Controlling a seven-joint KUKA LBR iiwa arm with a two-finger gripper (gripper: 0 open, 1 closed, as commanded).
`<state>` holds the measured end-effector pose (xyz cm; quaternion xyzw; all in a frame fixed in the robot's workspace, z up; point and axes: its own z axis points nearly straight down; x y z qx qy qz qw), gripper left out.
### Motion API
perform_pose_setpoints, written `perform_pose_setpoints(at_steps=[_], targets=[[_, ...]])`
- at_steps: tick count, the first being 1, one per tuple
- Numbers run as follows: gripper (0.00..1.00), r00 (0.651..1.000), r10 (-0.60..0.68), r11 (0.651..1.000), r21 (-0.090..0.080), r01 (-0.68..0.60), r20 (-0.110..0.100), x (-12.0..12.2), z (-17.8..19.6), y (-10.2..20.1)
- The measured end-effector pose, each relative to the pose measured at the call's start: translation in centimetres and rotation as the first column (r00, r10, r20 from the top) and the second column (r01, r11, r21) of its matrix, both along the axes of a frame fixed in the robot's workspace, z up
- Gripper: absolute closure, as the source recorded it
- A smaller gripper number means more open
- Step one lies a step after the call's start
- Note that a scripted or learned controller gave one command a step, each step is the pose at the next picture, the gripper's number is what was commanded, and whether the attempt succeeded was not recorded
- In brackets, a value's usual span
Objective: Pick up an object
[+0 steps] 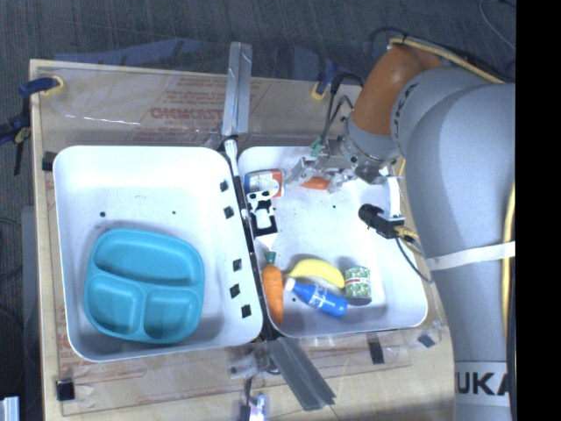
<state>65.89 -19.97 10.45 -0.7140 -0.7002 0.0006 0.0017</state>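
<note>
My gripper [319,170] is low over the far end of the right bin [399,301], reaching in from the right. A small orange-red object [316,183] sits right beneath it, partly hidden by the gripper, and I cannot see whether it is held. A small red, white and blue pack [263,182] lies just left of the gripper, with a black-and-white item [260,210] below it. At the near end of the bin lie a carrot [273,293], a banana [316,273], a blue bottle [321,300] and a green-and-white can [358,284].
The left bin [131,178] holds a blue divided tray [145,284] in its near half. A ridge with black clips [238,235] separates the two bins. The arm's grey body [456,182] covers the right bin's right side, and a black cable connector [377,220] hangs there.
</note>
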Motion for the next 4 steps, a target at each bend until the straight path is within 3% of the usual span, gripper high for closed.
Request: perform_pose_setpoints(at_steps=[1, 2, 3, 4], targets=[[0.00, 0.998, 0.067, 0.998, 0.000, -0.067, 0.001, -1.9, -1.2, -0.5], [0.00, 0.997, 0.079, 0.997, -0.001, -0.079, 0.004, -0.1, 3.2, -0.8], [0.00, 0.957, 0.290, 0.957, -0.011, -0.289, 0.015, 0.3, -0.3, -1.0], [1.00, 0.955, 0.295, 0.956, -0.012, -0.294, 0.018, 0.5, 0.9, -0.9]])
